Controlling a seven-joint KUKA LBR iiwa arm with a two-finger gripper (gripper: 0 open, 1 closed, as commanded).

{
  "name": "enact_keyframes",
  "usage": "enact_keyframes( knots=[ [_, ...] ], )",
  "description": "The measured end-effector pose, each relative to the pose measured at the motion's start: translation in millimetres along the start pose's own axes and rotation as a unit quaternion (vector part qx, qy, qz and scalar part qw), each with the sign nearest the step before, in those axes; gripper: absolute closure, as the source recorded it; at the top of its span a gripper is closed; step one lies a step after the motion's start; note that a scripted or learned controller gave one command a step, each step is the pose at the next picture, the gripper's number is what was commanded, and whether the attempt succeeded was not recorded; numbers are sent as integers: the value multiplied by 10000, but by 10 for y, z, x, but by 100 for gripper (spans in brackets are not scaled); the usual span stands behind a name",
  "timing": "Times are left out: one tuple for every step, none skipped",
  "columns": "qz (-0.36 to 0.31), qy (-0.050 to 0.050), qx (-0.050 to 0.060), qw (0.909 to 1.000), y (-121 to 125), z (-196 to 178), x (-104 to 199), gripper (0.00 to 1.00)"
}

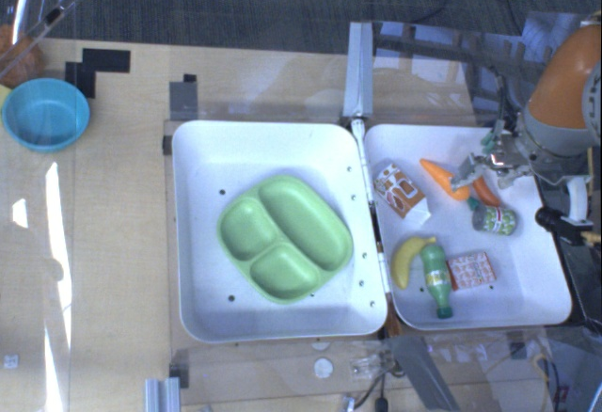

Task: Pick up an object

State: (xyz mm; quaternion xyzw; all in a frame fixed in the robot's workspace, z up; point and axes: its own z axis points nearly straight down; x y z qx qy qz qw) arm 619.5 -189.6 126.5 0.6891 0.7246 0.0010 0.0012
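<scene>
Carrot (438,175) in the right bin (527,307) – an orange toy vegetable lying at a slant near the bin's far side, its tip towards the divider between the two bins. The gripper (478,173) of the grey arm, its orange band (562,86) at the right edge of the scene, hangs low over the carrot's thick end; from this angle it cannot be told whether the claw is spread or closed, nor whether it touches the carrot.

The right bin holds six more things. A small brown-and-white carton (399,191) lies just left of the carrot, close to the divider. A short reddish-orange piece (485,193) sits under the gripper's near side, and a green can (496,220) lies on its side just in front of it. Nearer the camera, a yellow banana (408,260) and a green bottle (435,279) lie side by side, touching or nearly so, the bottle's cap pointing at the bin's near wall. A pink patterned packet (470,271) lies just right of the bottle.

The left bin (202,307) holds a single item – a pale green plate (285,236) with three compartments, set at a slant in the middle of the bin, nothing in its compartments.

On the wooden bench (103,260) well left of the bins stands a blue bowl (45,114).
</scene>
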Motion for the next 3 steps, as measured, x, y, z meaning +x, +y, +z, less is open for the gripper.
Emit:
enact_keyframes(
  knots=[
    [-305,-8,-20,9995,497,390,166,0],
    [-339,-24,-61,9994,527,252,182,100],
    [539,-4,-27,9985,553,-756,770,100]
  ],
)
